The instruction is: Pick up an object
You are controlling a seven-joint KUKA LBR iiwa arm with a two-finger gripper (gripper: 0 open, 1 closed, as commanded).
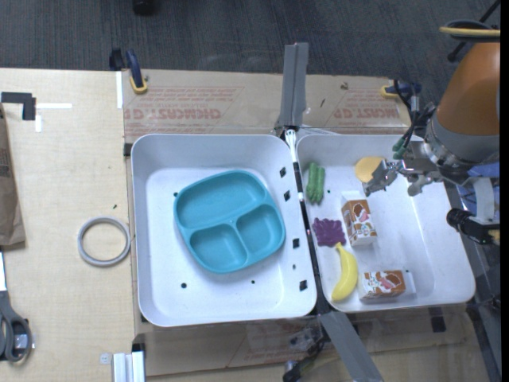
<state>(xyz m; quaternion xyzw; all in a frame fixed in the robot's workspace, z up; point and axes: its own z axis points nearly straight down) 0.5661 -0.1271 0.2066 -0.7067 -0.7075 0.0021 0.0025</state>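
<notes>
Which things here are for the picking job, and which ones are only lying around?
For the job: gripper, yellow round piece, green vegetable, purple grapes, banana, two small cartons.

Lying about: blue divided plate, tape ring, scissors.

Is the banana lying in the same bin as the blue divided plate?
No. The banana lies in the right bin, while the blue divided plate sits alone in the left bin.

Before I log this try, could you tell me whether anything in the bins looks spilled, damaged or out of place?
Nothing stands out. The blue plate lies flat in the left bin; the banana and small cartons lie loose but intact in the right bin.
</notes>
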